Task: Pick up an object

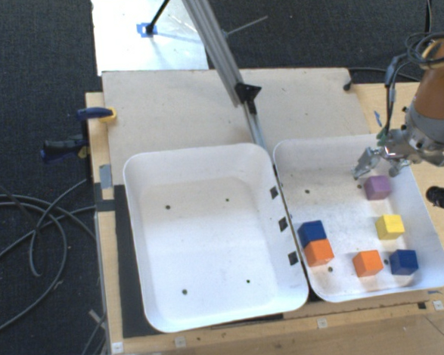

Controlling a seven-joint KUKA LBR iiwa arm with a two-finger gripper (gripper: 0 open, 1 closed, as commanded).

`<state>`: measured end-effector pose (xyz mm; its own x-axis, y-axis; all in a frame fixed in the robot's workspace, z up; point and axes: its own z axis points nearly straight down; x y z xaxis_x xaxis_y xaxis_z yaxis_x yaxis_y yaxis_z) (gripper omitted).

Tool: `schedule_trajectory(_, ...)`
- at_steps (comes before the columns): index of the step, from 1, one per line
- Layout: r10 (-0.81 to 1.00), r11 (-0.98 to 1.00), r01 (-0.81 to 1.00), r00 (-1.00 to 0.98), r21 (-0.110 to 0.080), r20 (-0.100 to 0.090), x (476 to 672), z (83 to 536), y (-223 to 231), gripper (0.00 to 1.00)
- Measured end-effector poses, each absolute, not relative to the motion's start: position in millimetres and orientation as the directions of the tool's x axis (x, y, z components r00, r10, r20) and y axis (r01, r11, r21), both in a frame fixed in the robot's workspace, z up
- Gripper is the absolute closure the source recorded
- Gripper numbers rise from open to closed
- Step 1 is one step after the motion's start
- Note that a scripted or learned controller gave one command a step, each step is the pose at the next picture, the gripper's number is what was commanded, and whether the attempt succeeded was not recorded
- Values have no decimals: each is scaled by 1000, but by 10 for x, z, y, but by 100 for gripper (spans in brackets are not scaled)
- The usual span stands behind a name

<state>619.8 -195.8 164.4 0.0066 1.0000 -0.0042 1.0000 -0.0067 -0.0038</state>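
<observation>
I'm watching through 1 fixed camera, mounted above the bench [202, 106] and looking down at a slant. It's facing so the far edge of the bench is lying toward the top of my picture and the near edge along the bottom. It's sitting far enough back that I'm getting both white bins whole, the left bin [138, 171] and the right bin [440, 264], plus dark floor at left. The arm [436, 97] is reaching in from my right.

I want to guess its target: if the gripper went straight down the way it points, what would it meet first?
Probably the purple block, which lies just below the gripper in the right bin; depth is hard to judge.
</observation>
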Motion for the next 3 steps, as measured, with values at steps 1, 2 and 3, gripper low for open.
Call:
schedule_trajectory(1, 1000, 7, 1000, -7, 26, -10, 6201, 1178, -2102, 0)
schedule_trajectory(2, 1000, 3, 1000, -3, 26, -9, 6354, 1106, -2048, 0)
schedule_trajectory(3, 1000, 5, 1000, -5, 28, -11, 6395, 1096, -2065, 0)
